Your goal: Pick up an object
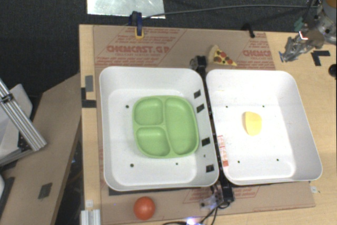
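A yellow object [253,123] lies flat near the centre of the right bin [295,166], apart from its walls. Up and right of this object, beyond the bin's far corner, the claw [293,51] hangs over the counter [158,45]; whether it is wide or narrow cannot be told. Left of the yellow object, the left bin [113,166] holds a green 3-compartment plate [165,126]. A pizza-slice toy [221,57] rests behind the bins, a red ball [144,207] in front.

Single camera, fixed high above the bench [174,42], tilted down at a slant. Both white bins [113,113] sit mid-frame, side by side, seen whole. Moderate distance; dark floor visible beyond the far edge.
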### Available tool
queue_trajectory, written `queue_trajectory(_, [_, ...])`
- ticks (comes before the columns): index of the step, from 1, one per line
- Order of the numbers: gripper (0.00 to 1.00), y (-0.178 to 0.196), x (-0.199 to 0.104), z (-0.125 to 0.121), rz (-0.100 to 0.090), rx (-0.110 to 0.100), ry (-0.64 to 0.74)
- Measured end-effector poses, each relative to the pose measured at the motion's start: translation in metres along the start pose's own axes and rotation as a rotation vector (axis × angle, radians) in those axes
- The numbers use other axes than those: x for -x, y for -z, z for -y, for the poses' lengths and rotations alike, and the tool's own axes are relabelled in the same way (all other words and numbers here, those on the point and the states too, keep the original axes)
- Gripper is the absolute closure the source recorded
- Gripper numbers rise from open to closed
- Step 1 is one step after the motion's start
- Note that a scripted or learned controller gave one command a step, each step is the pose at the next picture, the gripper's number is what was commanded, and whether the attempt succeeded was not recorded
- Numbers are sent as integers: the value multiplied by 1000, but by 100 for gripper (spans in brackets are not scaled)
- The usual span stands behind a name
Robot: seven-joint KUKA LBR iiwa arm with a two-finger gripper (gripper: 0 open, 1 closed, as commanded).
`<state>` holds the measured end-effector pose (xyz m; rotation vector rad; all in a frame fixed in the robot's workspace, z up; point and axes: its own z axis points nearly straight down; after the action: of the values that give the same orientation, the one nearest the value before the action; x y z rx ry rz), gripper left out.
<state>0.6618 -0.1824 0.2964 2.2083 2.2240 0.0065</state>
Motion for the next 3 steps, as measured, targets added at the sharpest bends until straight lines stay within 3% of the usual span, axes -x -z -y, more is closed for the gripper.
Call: queue_trajectory(3, [100, -22, -155, 9, -3, -7, 2])
